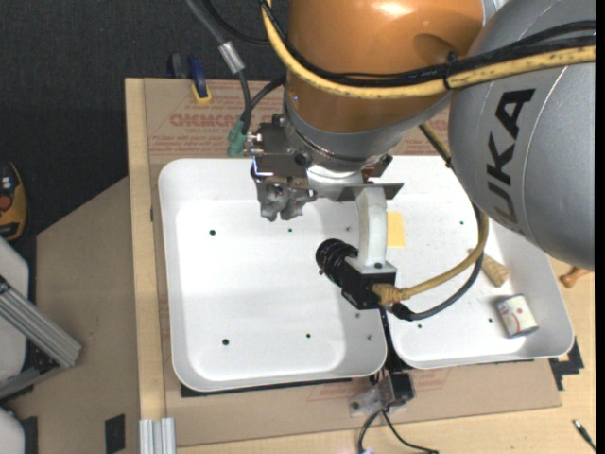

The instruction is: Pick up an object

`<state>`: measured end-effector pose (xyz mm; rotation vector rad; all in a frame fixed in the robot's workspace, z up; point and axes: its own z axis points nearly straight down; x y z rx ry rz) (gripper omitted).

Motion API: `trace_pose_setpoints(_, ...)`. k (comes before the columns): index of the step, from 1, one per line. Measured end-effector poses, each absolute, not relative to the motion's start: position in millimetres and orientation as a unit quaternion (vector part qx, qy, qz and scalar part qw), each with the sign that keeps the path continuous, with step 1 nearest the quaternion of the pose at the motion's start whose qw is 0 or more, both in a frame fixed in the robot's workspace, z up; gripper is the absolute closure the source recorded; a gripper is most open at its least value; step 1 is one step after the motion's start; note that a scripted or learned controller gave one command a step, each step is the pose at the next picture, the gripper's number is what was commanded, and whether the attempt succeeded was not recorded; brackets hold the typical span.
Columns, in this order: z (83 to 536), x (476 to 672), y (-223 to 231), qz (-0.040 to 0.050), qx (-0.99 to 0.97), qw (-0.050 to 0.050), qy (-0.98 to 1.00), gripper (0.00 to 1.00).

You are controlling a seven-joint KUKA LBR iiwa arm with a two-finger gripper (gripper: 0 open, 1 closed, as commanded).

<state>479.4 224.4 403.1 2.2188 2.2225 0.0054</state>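
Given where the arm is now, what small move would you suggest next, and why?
Probably swing right toward the small white box in the right bin. The gripper hangs over bare floor of the left bin, with nothing under it to pick.

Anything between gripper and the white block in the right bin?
Gripper is over the left bin; white block lies near the right bin's front corner. Between them: the bins' adjoining rims and the arm's own yellow cable.
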Motion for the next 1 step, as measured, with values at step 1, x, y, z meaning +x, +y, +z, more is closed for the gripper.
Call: trace_pose_setpoints(1, 431.3, 479.5, 224.4, 0.0024, 0.706, 0.001, 0.708, 1.0)
